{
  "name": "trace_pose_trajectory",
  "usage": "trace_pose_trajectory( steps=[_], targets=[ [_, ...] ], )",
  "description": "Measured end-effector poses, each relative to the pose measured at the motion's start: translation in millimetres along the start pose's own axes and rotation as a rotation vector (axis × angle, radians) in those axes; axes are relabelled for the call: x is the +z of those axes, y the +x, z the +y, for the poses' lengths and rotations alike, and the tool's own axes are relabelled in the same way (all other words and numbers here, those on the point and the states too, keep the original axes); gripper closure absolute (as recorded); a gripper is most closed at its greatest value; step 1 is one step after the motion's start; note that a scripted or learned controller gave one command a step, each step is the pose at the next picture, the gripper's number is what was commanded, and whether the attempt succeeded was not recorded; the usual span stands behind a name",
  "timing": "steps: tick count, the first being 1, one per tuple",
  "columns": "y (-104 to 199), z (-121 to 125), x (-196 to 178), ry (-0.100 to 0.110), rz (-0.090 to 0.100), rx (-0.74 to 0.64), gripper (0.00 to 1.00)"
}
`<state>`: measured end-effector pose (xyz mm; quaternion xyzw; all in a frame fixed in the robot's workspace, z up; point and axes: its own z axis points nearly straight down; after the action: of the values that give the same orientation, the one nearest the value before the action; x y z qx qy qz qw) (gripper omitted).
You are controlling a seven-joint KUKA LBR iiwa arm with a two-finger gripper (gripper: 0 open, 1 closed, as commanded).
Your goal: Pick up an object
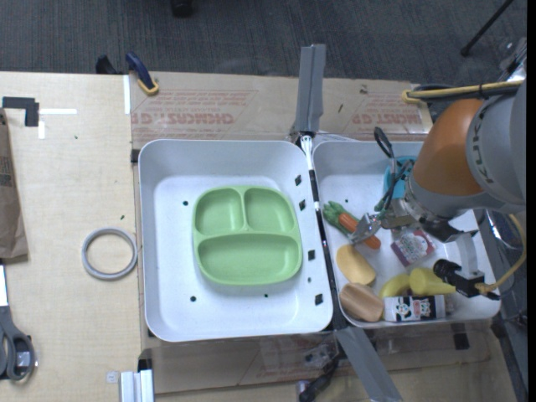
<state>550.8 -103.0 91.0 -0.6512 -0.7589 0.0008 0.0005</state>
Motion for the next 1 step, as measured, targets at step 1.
trace_pose_trajectory(
  steps=[1],
  targets=[
    [-0.1, 0.0, 0.0, 0.0, 0.0, 0.0, 0.0]
  ],
)
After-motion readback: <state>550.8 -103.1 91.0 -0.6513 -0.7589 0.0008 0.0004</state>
